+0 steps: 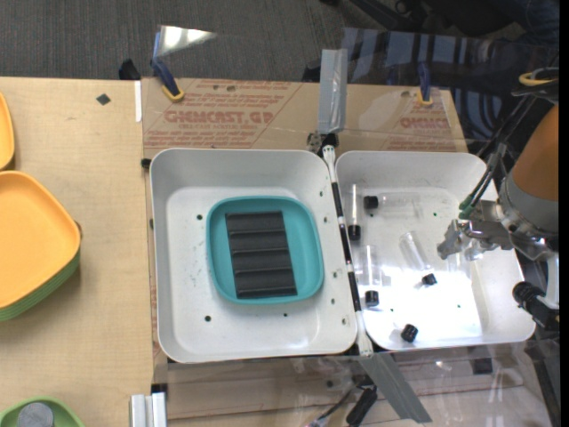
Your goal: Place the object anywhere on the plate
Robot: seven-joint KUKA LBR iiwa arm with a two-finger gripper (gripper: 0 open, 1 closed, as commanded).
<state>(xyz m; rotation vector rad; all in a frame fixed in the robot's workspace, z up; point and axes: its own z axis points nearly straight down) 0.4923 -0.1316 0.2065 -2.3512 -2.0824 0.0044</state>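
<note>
A teal square plate lies in the middle of the left white bin. A dark ribbed rectangular block rests flat on the plate, roughly centred. My gripper hangs over the right side of the right bin, well away from the plate and the block. Its tip is small and metallic against the white bin floor. I see nothing in it.
Several small black pieces and clear plastic bits lie scattered in the right bin. Orange dishes sit on the wooden bench at the far left. A cardboard sheet lies behind the bins.
</note>
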